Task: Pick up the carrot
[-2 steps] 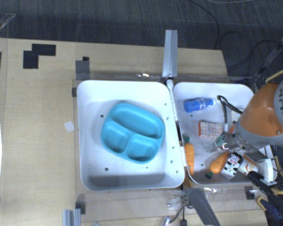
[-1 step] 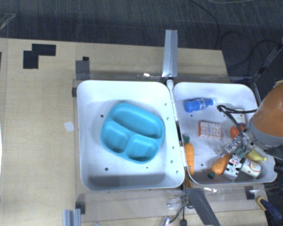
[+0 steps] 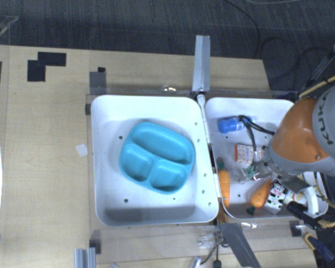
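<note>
- The left bin [image 3: 100,166] sits well to the left of the pincer; a blue divided tray [image 3: 156,156] lies tilted in its middle.
- A carrot [image 3: 224,186] lies against the left wall of the right bin [image 3: 212,113], left of the pincer and apart from it.
- A blue bottle-like thing [image 3: 229,125] lies up and to the left of the pincer, near the bin's far wall.
- A small printed packet [image 3: 244,153] lies just above and left of the pincer.
- The pincer [image 3: 255,175] hangs low in the right bin under the orange wrist band; whether it is wide or narrow I cannot tell.
- A second orange piece [image 3: 261,195], carrot-like, lies just below the pincer, tilted.
</note>
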`<state>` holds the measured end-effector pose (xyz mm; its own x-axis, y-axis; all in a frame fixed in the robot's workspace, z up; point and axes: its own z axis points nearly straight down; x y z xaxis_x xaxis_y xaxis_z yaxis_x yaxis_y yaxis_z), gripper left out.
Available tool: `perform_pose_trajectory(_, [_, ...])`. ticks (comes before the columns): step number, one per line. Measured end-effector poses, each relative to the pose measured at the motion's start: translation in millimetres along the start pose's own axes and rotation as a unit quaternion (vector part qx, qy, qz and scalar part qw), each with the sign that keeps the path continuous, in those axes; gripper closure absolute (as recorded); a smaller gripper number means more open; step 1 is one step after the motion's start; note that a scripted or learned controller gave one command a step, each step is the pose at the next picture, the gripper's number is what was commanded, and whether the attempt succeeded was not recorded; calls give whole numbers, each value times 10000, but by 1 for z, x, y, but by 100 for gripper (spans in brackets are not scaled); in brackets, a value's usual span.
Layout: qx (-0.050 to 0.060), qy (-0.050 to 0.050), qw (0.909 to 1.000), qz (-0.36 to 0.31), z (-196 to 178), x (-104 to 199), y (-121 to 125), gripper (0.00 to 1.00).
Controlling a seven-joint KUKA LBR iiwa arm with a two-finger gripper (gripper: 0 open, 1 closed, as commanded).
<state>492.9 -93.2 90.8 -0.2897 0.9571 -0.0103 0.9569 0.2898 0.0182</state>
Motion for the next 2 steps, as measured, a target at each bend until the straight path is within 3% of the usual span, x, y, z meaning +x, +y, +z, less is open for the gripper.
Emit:
perform_pose_trajectory(1, [36,47,9896,1437,0,2,4,100])
perform_pose_trajectory(2, [14,-9,9891,1474,0,-4,3,0])
